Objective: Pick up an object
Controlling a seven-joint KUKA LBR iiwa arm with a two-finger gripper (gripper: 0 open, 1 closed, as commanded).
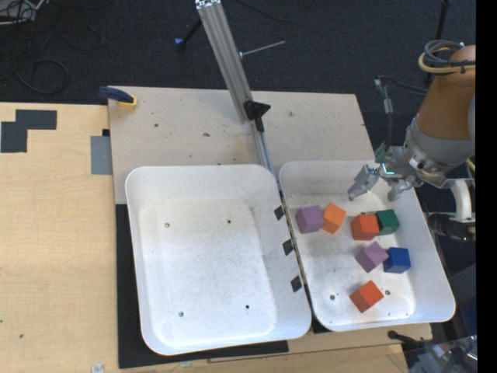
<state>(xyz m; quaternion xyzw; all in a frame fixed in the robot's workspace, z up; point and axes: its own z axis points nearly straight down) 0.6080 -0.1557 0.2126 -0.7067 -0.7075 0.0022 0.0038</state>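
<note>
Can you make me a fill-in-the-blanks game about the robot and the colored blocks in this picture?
1. All the blocks lie in the ____ bin as the camera sees it.
2. The block touching the green block is ____.
3. There are ____ purple blocks.
4. The gripper hangs above the bin with its fingers ____.

Missing words: right; red; two; open

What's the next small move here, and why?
Probably lower the gripper toward the red-orange block just below it in the right bin. It hangs above the bin's far end with nothing between its fingers, and that block and the green block beside it lie nearest.
</note>
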